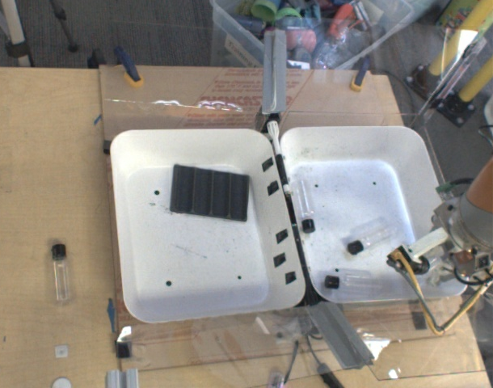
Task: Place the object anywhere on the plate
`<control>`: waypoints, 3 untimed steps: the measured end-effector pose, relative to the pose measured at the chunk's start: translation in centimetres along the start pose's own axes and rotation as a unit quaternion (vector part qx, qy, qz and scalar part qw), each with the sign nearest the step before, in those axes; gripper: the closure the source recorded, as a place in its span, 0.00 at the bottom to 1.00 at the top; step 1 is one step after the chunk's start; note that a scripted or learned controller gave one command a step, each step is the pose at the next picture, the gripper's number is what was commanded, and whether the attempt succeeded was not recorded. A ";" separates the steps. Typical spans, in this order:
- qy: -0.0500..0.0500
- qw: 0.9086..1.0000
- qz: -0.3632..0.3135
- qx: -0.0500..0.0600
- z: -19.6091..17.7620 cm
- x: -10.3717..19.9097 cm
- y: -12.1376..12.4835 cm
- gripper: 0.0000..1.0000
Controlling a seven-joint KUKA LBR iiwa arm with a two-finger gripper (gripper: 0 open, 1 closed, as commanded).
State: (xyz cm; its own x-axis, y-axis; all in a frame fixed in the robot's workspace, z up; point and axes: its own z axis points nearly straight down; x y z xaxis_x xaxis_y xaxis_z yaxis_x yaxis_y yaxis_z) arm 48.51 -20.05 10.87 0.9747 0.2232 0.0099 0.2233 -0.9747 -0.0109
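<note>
The grey two-finger gripper hangs over the right edge of the right shallow white bin; I cannot tell whether it is open or closed, and nothing shows held. The nearest clear plastic vial with a black cap lies just beside it on the bin floor, with another clear capped vial close by. The black ribbed rectangular plate sits in the left white bin, well apart. The pick looks not yet made; the next move calls for a grasp across a vial, then a carry over the divider

The pale wooden desk carried a cardboard sheet toward its back edge, with two shallow white bins, the left bin and the right bin, side by side and touching. Near the desk's left edge lay a clear vial with a black cap, well apart from the bins.
</note>
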 end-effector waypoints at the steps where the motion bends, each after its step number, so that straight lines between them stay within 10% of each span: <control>1: -0.006 1.000 -0.030 -0.004 -3.2 3.1 0.2 1.00; 2: -0.006 1.000 0.012 -0.005 -8.2 0.6 2.4 1.00; 3: 0.003 1.000 0.000 0.008 1.0 0.5 0.6 1.00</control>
State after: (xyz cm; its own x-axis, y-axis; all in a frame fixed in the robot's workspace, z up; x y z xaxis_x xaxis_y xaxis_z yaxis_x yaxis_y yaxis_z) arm 49.10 -20.51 9.90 0.9745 0.2236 0.0162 0.2240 -0.9742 -0.0271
